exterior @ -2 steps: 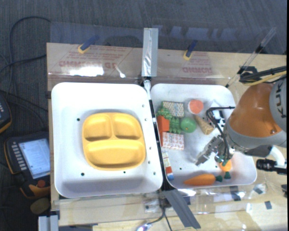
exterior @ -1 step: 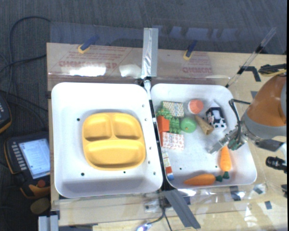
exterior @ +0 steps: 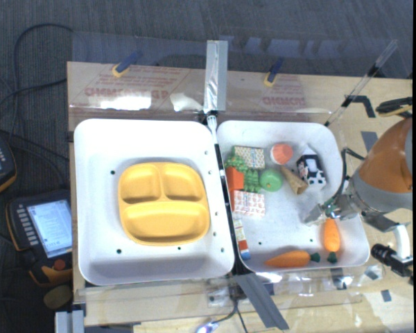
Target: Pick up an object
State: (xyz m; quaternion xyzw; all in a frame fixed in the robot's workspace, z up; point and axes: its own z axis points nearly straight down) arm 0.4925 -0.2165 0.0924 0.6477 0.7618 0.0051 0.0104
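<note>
where the right bin's [exterior: 336, 151] right edge is, we see the gripper [exterior: 327, 211] low over an orange carrot [exterior: 331, 235]. we cannot tell its grip. a yellow tray [exterior: 164, 201] sits mid left bin [exterior: 97, 144].

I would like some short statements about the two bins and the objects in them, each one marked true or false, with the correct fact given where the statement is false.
1. The yellow divided plate lies in the left bin. True.
2. The right bin holds two orange carrots. True: one carrot stands near the right wall, the other carrot lies along the front edge.
3. The green ball sits on the yellow plate. False: it lies in the right bin, beside the checkered box.
4. The black-and-white toy is in the left bin. False: it is in the right bin, near its back right corner.
5. The arm reaches in from the left. False: it comes from the right.
</note>
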